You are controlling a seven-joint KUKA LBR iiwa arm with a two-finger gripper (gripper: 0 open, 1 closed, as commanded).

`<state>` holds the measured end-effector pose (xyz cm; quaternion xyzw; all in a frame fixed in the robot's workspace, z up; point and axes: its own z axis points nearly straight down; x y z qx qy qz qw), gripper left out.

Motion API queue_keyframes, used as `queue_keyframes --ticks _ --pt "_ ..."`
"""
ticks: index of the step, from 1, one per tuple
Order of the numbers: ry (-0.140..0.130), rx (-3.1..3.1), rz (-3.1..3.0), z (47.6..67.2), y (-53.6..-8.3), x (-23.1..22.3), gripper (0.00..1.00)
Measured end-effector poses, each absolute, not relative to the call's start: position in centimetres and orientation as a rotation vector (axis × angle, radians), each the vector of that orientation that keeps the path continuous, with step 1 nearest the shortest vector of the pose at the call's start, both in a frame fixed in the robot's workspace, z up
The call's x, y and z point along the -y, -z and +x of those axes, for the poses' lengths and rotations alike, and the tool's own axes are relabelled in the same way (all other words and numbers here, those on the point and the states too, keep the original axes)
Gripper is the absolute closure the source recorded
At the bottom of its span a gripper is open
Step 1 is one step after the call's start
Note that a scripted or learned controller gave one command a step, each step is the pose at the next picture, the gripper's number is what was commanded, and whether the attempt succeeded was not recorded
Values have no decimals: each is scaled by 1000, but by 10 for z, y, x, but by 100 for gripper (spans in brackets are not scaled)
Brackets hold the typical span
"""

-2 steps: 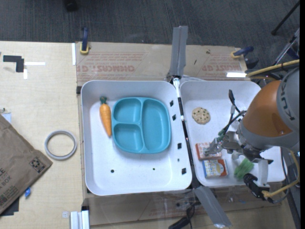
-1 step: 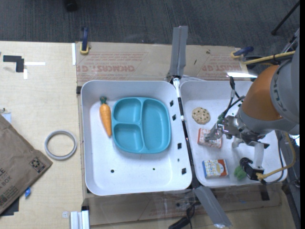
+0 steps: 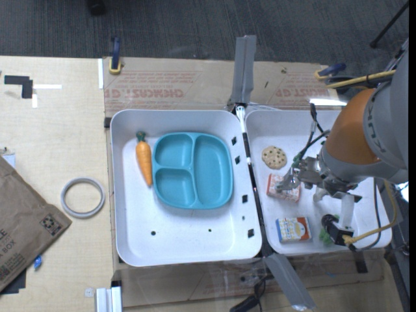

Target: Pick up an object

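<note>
A: Overhead view first. The gripper is down in the right bin, centre-right of the frame, its tip right over a small white-and-red packet. What worries you?

B: The hold, if there is one. I can't tell whether the jaws are released or clenched; the metal tip and the packet run together from up here. If the fingers sit on top instead of either side, I'd guess the packet stays in the bin when the arm lifts.

A: Anything else?

B: The packet lies close to the wall between the bins. A finger on that side could catch the rim or push the packet against it. The dangling cables near the second packet, lower in the same bin, could drag it about too.

A: And the packet itself?

B: Small, flat, whitish with red print, partly covered by the tip. Probably light and thin, so easy to skid. A cookie lies just above it, apart.

A: The left bin?

B: Blue divided plate mid-frame, carrot just beside its left edge. Well apart from the arm.
</note>
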<state>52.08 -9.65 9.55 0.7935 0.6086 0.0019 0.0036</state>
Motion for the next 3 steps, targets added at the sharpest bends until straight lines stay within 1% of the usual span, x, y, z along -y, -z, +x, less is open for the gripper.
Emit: queue_keyframes --ticks 1,2,3 --pt "-7 -1911 2485 521 -105 96 100" --pt "-7 -1911 2485 521 -105 96 0" --pt "-4 -2010 2409 541 -96 96 0"
